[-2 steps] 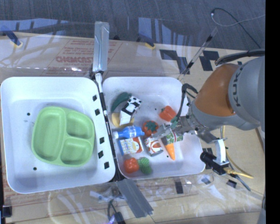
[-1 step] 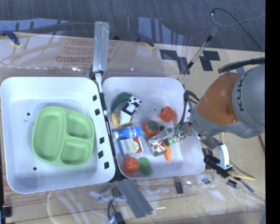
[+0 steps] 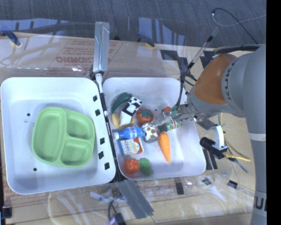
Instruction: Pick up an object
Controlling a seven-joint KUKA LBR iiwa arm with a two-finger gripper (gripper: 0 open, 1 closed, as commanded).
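The left bin (image 3: 9, 125) carries a green tray (image 3: 63, 136), three compartments, lying flat near the middle. Nothing sits on it, so I would guess it is there to receive whatever gets lifted out next door.

A row of black clips (image 3: 103, 125) runs down the seam where the two bins meet, probably to keep them from sliding apart.

The right bin (image 3: 147, 86) holds all the clutter, bunched toward its left wall. At the top lies a dark green vegetable (image 3: 121, 100), touching a black-and-white toy (image 3: 131, 108). Just beside that is a red tomato (image 3: 144, 115). Below them a blue bottle (image 3: 128, 133) lies on its side over a small carton (image 3: 131, 146), and at the bottom edge sit a strawberry (image 3: 131, 165) and a piece of broccoli (image 3: 145, 167). A carrot (image 3: 165, 146) lies apart from the heap, point down, with bare floor to its right; it looks the easiest thing to take.

The gripper (image 3: 173, 121) is down in the bin just above the carrot's top, among small pieces I cannot make out. Whether it is spread or pinched on anything, I cannot tell. The packed toys to its left leave little room for a clean reach there, and the bin's right wall is close.

The arm (image 3: 215, 86) leans in over the right rim, cables (image 3: 225, 20) trailing behind it.
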